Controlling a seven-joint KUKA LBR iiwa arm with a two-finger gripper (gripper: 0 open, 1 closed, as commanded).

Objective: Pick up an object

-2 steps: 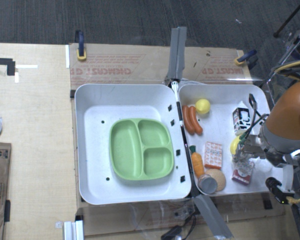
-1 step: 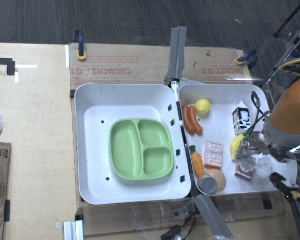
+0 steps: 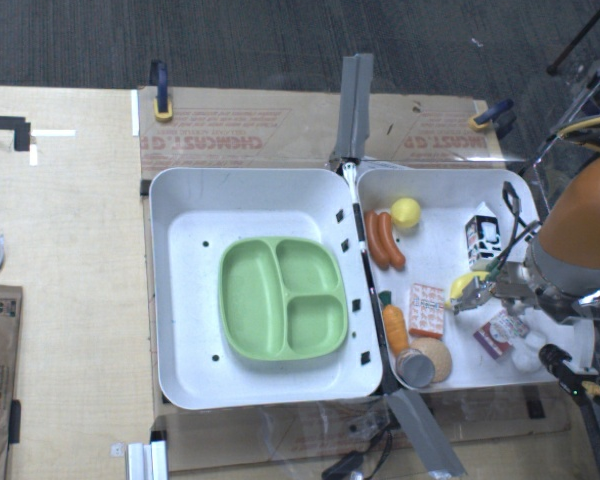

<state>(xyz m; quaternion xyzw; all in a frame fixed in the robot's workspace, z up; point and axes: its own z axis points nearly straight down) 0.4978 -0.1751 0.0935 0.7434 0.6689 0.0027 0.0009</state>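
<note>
Fingers (image 3: 467,290) closed on yellow toy (image 3: 464,284) (right bin (image 3: 450,180))

The arm (image 3: 570,238) had a broad orange band above a grey wrist, with thin black cables trailing toward its metal gripper (image 3: 472,296).

the arm (image 3: 580,233) is cut off by the right edge and hides part of the right bin (image 3: 450,173). the small packet (image 3: 495,336) under it is too blurred to read.

Bright even overhead light, soft faint shadows, mild glare on white bins (image 3: 170,268), slightly soft focus
</note>
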